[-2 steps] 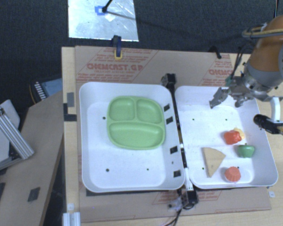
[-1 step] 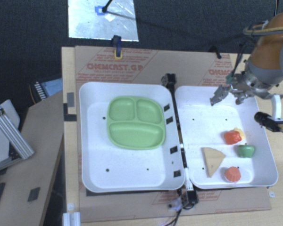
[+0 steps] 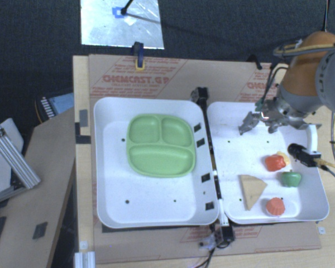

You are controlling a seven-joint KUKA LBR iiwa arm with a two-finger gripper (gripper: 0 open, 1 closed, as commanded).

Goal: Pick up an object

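Nearest the camera, a red ball (image 3: 275, 206) and a tan wedge (image 3: 251, 190) lay in the right bin (image 3: 234, 149), with a green item (image 3: 291, 178) and a red-yellow one (image 3: 276, 162), too small to identify. Above them, the pincer (image 3: 259, 121) hovered with fingers apart, holding nothing. The left bin (image 3: 109, 166) held a green plate (image 3: 159, 145).

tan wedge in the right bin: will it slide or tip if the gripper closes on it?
The tan wedge lies flat on the right bin floor, so tipping looks unlikely. Its outline is crisp, so it is probably rigid. On the smooth white floor it may skid if nudged sideways.
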